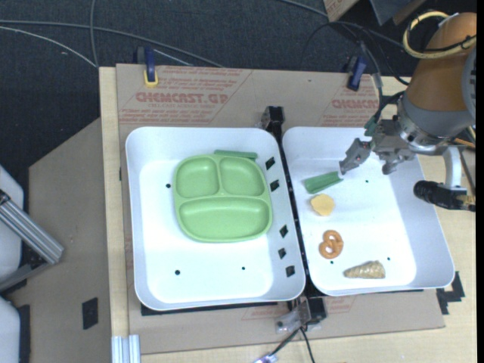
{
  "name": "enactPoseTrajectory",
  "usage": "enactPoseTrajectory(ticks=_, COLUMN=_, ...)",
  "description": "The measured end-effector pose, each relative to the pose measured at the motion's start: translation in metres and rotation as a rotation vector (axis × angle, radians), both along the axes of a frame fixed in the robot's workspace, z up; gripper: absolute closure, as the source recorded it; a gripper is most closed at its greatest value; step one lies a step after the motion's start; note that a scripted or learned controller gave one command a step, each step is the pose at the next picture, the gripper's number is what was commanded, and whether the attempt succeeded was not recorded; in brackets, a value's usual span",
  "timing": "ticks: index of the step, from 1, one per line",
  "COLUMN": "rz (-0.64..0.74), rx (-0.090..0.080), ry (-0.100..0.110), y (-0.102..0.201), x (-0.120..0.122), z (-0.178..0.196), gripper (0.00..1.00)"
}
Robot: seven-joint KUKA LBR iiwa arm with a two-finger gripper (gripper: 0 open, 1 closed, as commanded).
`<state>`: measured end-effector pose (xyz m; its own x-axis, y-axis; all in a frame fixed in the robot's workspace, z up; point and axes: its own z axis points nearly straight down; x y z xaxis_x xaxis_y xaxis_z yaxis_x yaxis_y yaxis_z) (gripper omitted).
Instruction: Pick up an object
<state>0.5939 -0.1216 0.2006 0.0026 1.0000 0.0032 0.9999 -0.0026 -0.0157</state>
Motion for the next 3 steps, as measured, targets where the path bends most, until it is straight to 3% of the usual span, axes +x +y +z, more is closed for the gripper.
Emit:
enactPoseTrajectory(ticks=1, rz=0.003, rx=-0.002, ry=-0.014, y=0.0, x=0.003, z=0.008, gripper=0.0)
enactPoseTrajectory(ticks=3, rz=0.002, rx=-0.001, ry=-0.011, y=0.001, x=0.004, z=-0.114, gripper=0.0)
